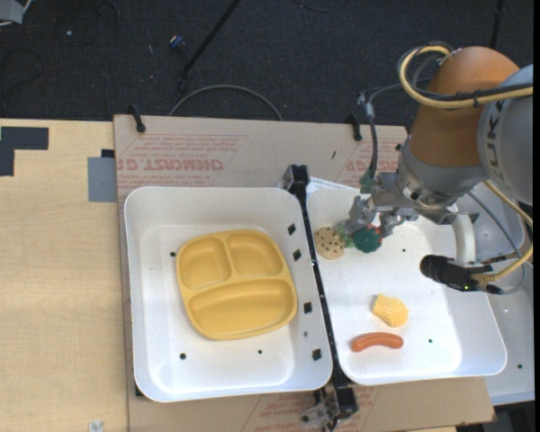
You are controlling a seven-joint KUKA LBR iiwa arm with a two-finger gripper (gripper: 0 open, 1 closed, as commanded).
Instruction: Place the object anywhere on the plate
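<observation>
- The grey KUKA arm with its orange band (463, 84) reaches in over the far right corner of the right shallow white plastic bin (481, 354), bent down so its wrist hangs above that bin's far edge, where the loose items can be reached.
- The left shallow white plastic bin (153, 349) carries the goal: a yellow plastic plate with three compartments (236, 283), lying flat near the bin's middle, nothing on it, so the task looks not yet done.
- The two-finger gripper (367, 232) sits low by the far left corner of the right bin, at a small dark green rounded object (370, 240). Whether its fingers are apart, together or clamped on that object I cannot tell; the tips are lost in the clutter there.
- A round tan speckled cookie-like disc (328, 241) lies just beside the green object, close to the bin's left edge.
- A yellow wedge like toy cheese (390, 310) lies toward the bin's near edge, mid-width.
- A slim orange toy sausage (376, 341) lies nearest the near edge, just below the wedge.
</observation>
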